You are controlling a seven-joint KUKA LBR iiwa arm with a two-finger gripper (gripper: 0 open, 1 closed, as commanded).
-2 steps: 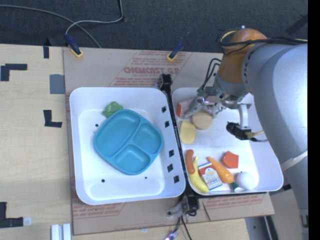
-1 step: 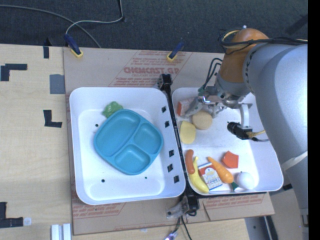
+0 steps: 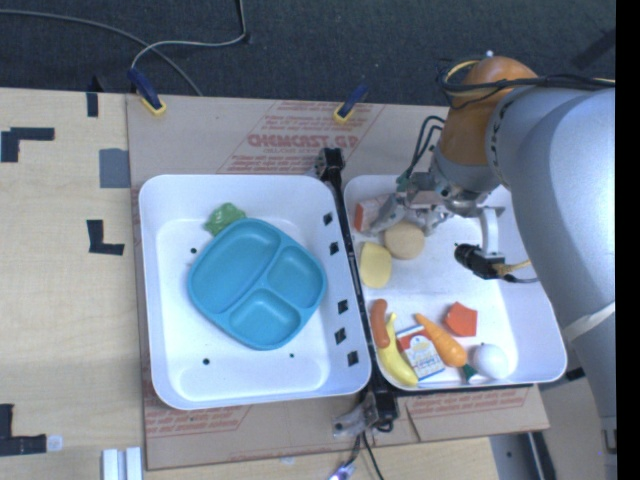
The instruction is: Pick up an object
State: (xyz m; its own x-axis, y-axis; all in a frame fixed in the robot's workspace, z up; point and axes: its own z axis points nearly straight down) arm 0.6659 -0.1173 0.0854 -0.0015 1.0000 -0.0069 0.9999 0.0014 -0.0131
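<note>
I see my pincer (image 3: 408, 211) low in the upper part of the right bin (image 3: 535, 313), near the divider between the two bins, and I judge that the step in hand is the reach or the first closing on an object, not yet a lift. Whether the pincer is released or clenched I cannot tell, because the wrist covers it from above. Touching it, just below, lies a round beige potato-like piece (image 3: 405, 241); this is the most probable target. Just beside that, a little lower and toward the divider, is a pale yellow rounded piece (image 3: 375, 265), and close to the pincer on the divider side I see a small red and white thing (image 3: 364, 214) at the bin wall. Well apart, lower in the same bin, are the orange block (image 3: 460, 319), the carrot (image 3: 441, 338), the banana (image 3: 396, 361) and the white egg (image 3: 488, 359). Across the divider, the left bin (image 3: 160, 298) bears a blue divided plate (image 3: 257, 282). For the next move I think the pincer must be centred over the beige piece, closed firmly, then raised straight. The round form may roll away, so I would go slowly.
</note>
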